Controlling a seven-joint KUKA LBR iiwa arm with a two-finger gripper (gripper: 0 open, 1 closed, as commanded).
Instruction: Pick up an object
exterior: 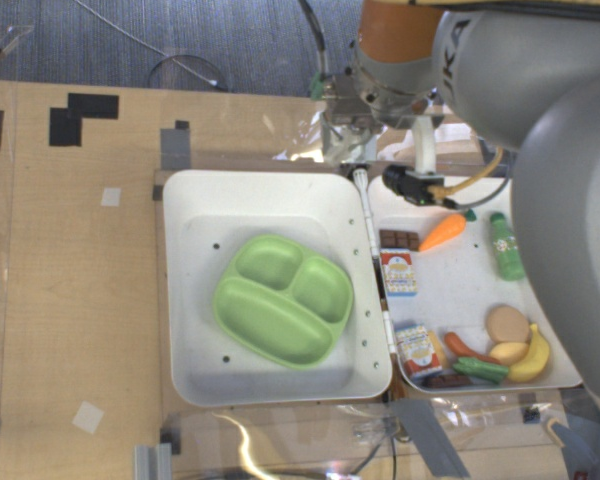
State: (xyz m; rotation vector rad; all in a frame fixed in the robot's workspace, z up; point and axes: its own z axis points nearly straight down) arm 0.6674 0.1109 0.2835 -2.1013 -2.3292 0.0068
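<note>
My gripper (380, 153) hangs over the far edge of the right bin (480, 278), near the divider between the two bins. Its two pale fingers stand apart with nothing between them, so it is open. Just below it in the right bin lie an orange carrot (442, 233), a brown chocolate bar (400, 238) and a small printed box (400, 274). A green bottle (505, 249) lies by the bin's right side. At the near end sit a second box (417, 348), a tan round item (507, 323), a banana (534, 358) and red and green vegetables (472, 360).
The left bin (195, 358) holds a green divided plate (283, 298) at its middle. The grey arm covers the upper right of the view and hides part of the right bin. Cables run behind the bins at the top.
</note>
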